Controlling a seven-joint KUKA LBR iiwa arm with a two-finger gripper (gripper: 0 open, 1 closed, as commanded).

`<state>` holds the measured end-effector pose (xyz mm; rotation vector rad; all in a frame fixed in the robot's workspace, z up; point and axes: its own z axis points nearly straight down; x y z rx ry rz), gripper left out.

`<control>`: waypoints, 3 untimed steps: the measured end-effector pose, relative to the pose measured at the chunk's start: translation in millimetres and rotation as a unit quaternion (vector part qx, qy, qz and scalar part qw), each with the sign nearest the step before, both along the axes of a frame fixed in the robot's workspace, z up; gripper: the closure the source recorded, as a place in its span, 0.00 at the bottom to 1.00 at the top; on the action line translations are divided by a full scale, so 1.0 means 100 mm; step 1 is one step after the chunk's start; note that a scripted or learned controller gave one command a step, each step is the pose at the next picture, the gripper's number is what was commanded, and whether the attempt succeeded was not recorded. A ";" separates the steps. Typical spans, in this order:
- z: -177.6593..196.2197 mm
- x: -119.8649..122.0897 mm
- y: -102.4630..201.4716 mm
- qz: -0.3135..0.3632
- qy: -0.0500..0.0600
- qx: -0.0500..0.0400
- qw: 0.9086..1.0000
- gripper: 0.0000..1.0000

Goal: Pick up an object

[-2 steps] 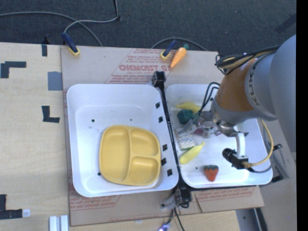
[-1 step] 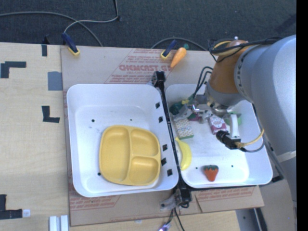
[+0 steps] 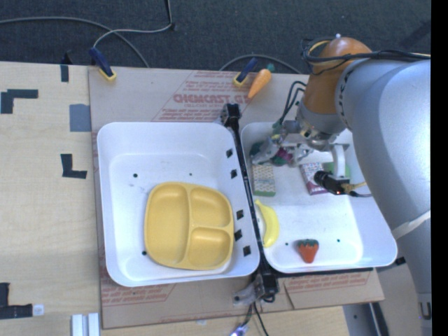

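Overhead, the camera is looking down on a bench (image 3: 42,208) carrying two white bins side by side on a sheet of cardboard (image 3: 189,96). The left bin (image 3: 115,142) is sitting in the centre of the frame and holding a yellow divided plate (image 3: 187,225), which is lying flat toward the bin's lower half with its three compartments facing up.

The right bin (image 3: 364,236) is lying just right of centre. Along its left wall a yellow banana-like toy (image 3: 269,224) is resting, and near its lower edge a small red strawberry toy (image 3: 308,249) with a green top is lying by itself. Toward the bin's upper left a checked, pale packet (image 3: 264,178) is lying flat, with a cluster of small green and dark items (image 3: 274,152) just above it. A pink-and-white packet (image 3: 313,176) is lying near the middle of the bin's upper half.

The grey arm (image 3: 392,138) is reaching in from the right side of the frame, its orange band (image 3: 329,82) showing at the upper right. The gripper (image 3: 297,144) is hanging over the upper part of the right bin, close above the cluster and the packets; how far it is spread, and whether anything is caught in it, I cannot tell.

An orange carrot toy (image 3: 258,82) is lying outside the bins on the cardboard near the top centre, beside a blue-and-yellow clamp (image 3: 245,72). Another clamp (image 3: 102,63) is gripping the cardboard's upper left corner.
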<state>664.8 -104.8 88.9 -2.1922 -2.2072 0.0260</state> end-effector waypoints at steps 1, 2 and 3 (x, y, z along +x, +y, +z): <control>0.00 0.01 -0.11 0.001 0.000 0.005 1.000 0.00; 0.08 -0.03 -0.14 0.000 0.009 0.004 1.000 1.00; 0.96 -0.73 0.34 -0.002 -0.017 -0.005 1.000 1.00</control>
